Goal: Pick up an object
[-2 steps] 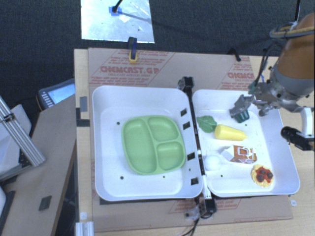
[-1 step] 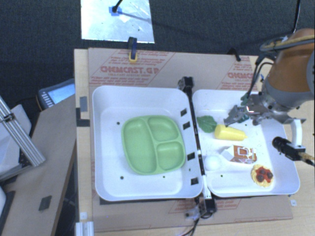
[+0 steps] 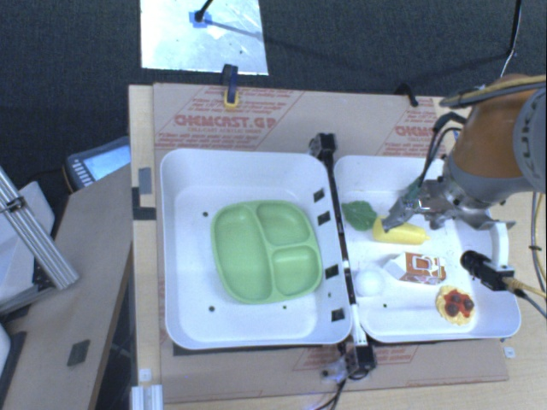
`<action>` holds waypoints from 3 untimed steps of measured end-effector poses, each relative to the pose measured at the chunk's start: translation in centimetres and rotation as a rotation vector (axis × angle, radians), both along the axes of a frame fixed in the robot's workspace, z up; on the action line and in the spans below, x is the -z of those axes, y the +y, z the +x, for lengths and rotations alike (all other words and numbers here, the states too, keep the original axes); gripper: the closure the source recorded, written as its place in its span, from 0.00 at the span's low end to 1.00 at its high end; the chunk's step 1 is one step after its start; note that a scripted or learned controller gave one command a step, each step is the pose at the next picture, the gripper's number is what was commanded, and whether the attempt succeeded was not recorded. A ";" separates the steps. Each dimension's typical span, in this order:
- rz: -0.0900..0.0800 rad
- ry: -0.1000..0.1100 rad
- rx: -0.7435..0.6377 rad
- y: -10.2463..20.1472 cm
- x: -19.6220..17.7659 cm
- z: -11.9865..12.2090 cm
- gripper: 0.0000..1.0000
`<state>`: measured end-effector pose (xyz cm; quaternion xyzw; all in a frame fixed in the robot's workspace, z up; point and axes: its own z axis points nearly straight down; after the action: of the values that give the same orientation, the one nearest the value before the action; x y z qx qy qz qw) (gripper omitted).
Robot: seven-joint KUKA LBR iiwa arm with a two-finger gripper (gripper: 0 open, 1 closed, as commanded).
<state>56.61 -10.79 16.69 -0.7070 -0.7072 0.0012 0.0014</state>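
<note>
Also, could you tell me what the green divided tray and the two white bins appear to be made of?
Green three-compartment tray: probably moulded plastic, matte, judging by its uniform colour and rounded ridges. White bins: likely thin formed plastic, slightly glossy, with soft rounded corners.

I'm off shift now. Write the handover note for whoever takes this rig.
Pincer: low in the right bin, tip at the left end of the yellow banana-like piece; grip state unreadable.
Right bin also has a green leaf, white egg-like ball, orange-and-white carton, small pizza.
Left bin: green divided plate.
Done: nothing visibly lifted.
Left: grasp and raise one item.
</note>
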 end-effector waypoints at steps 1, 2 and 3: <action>0.001 0.000 -0.001 0.7 5.6 -0.8 0.00; -0.001 -0.007 0.001 0.6 4.2 -0.6 1.00; -0.001 -0.009 -0.001 0.6 -0.3 -0.9 1.00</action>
<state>55.68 -10.21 16.99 -0.7066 -0.7076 -0.0016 -0.0024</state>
